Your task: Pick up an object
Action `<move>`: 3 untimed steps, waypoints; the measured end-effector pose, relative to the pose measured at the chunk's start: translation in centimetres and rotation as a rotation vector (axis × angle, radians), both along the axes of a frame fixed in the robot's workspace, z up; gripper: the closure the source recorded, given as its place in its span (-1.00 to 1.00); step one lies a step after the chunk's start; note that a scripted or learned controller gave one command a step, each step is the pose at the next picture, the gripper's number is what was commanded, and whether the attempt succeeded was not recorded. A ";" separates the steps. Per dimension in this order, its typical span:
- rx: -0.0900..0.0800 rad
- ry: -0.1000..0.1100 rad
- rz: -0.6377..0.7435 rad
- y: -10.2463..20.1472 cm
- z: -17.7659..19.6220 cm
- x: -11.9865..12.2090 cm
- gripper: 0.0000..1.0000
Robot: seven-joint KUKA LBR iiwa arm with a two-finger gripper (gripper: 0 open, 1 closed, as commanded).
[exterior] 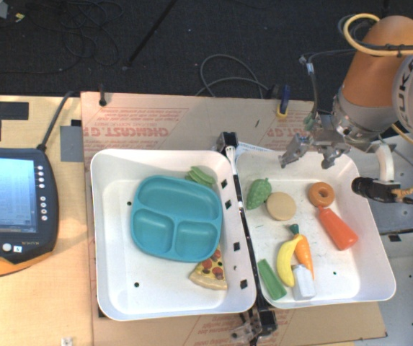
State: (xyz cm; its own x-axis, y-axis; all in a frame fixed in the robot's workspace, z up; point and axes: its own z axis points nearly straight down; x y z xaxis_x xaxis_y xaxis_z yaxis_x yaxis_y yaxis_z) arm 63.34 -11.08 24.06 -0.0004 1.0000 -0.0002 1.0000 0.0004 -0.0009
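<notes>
My gripper (309, 156) hangs above the far edge of the right bin (379, 280), fingers spread open with nothing between them. Below it in that bin lie a brown doughnut (321, 194), a tan round biscuit (281, 207), a green leafy vegetable (258, 192) and an orange-red bottle-shaped toy (337, 229). Nearer the front are a banana (286, 261), a small carrot (303, 246), a green pod (271, 279) and a white piece (303, 282).
The left bin (112, 280) holds a teal divided tray (176, 218), a pizza slice (210, 272) at its front corner and a green item (202, 175) behind it. A tablet (10, 200) lies at the far left of the bench.
</notes>
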 end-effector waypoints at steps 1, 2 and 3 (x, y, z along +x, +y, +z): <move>-0.004 -0.014 -0.001 -1.8 -12.2 1.3 -1.00; -0.005 -0.021 0.000 -1.7 -13.3 -0.8 -1.00; 0.001 0.005 -0.001 -2.3 -15.4 -4.7 -1.00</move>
